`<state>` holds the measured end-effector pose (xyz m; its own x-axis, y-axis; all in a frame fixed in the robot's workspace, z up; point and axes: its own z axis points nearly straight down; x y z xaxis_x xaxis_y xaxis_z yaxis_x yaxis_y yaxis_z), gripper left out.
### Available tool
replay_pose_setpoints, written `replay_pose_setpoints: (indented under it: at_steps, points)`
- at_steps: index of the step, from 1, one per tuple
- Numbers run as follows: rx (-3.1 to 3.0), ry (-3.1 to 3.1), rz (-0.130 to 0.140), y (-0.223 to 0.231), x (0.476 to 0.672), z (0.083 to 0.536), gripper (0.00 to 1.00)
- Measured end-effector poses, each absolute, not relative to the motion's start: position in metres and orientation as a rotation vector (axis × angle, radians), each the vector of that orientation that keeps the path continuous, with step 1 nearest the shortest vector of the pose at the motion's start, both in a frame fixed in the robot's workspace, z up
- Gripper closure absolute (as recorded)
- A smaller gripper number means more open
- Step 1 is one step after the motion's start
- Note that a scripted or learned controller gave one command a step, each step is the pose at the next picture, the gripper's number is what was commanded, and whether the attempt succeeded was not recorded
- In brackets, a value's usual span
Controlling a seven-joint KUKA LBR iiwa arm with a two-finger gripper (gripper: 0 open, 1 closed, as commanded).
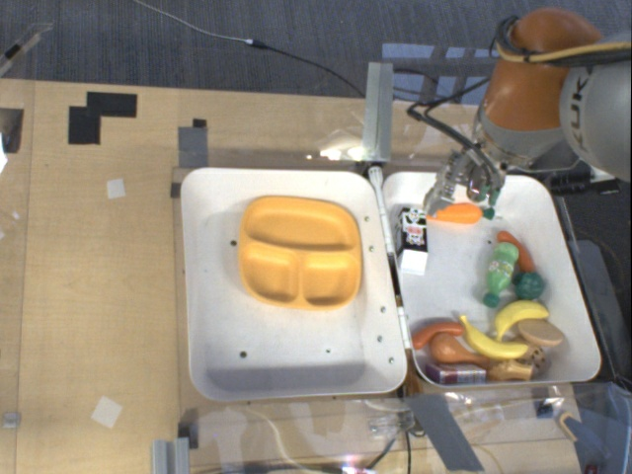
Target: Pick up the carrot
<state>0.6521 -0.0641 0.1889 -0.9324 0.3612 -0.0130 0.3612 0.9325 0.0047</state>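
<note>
**Carrot at the far end of the right bin, claw close above it**

Nearest the camera, at the front of the right bin (583, 363), lay a heap of toy food: a banana (499, 332), a small dark box (456, 373) and some brown pieces. Farther back stood a green bottle (500, 272), and by the left wall a small black and white carton (413, 230). Beside all this, in the left bin (212, 363), sat a yellow divided plate (299, 250).

Found the carrot (456, 214) at the far end of the right bin, alone on bare white floor, well apart from the heap. Lay flat, long axis about left to right in the view, green top to the right, orange tip to the left.

Hung the gripper (466, 188) just over it, perhaps touching. Could not tell how far open the claw was, nor whether anything was held between.

To do the grasp well, probably best to close across the short width, near the thick middle, low enough not to slip off the rounded body, then lift straight up.
</note>
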Motion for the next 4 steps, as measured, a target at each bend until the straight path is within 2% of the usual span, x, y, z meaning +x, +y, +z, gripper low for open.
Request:
replay_pose_setpoints:
  at_steps: [1, 2, 3, 4]
  points:
    - [0.803, 3.033, 0.005, -0.003, 0.591, 0.185, 1.00]
    - [1.295, 2.853, 0.002, -0.080, 0.565, 0.230, 1.00]
    - [1.730, 2.615, 0.001, -0.140, 0.528, 0.251, 1.00]
    - [2.079, 2.341, 0.003, -0.207, 0.516, 0.325, 1.00]
